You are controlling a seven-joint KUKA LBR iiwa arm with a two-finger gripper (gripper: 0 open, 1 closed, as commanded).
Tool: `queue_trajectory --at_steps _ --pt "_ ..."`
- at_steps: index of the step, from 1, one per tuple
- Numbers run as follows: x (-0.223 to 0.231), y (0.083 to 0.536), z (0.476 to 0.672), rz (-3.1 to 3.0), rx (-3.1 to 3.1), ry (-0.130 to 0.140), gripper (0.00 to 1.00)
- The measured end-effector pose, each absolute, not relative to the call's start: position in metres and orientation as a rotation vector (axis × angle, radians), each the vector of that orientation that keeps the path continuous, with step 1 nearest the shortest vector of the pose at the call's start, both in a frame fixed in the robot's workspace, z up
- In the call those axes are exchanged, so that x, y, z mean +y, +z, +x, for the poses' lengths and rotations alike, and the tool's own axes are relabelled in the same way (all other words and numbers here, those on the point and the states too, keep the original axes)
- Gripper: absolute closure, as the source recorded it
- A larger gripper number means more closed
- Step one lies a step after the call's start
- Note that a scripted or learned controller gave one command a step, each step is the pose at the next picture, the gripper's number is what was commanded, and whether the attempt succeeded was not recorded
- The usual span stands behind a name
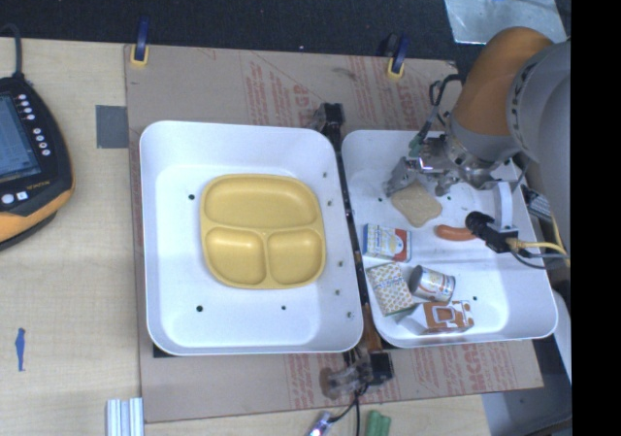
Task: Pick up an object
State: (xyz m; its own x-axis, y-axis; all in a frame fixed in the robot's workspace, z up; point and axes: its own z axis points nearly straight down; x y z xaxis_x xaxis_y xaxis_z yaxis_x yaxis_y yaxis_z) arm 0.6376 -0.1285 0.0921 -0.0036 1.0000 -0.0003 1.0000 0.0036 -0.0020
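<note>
- The gripper [419, 172] hovers over the bread [417, 204] in the right bin [529, 322]; jaw state cannot be told.
- Risk: the flat slice may slip the jaws.
- Risk: a descent off-centre could nudge the nearby sausage [454, 232].

2 white bins sit side by side on a brown board. The left bin [165, 230] holds a yellow divided tray [262, 230] with 3 compartments. The right bin [529, 313] holds a tan bread slice [417, 205], a hot dog [454, 232], a small carton [386, 243], a patterned packet [390, 286], a silver can [431, 283] lying on its side and a red-printed wrapper [446, 318]. The arm's gripper [424, 170] hangs over the right bin's far end, just above the bread slice. A teach pendant [27, 164] lies at the left edge.
</note>
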Motion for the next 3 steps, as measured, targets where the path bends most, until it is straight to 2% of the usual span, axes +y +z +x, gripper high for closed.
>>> queue_trajectory --at_steps 1,2,3 --pt "-0.128 0.092 0.642 -2.217 -2.226 0.001 0.0" --pt "-0.101 0.092 0.657 -2.216 -2.226 0.001 0.0" --pt "-0.115 0.092 0.623 -2.215 -2.226 0.006 0.0"
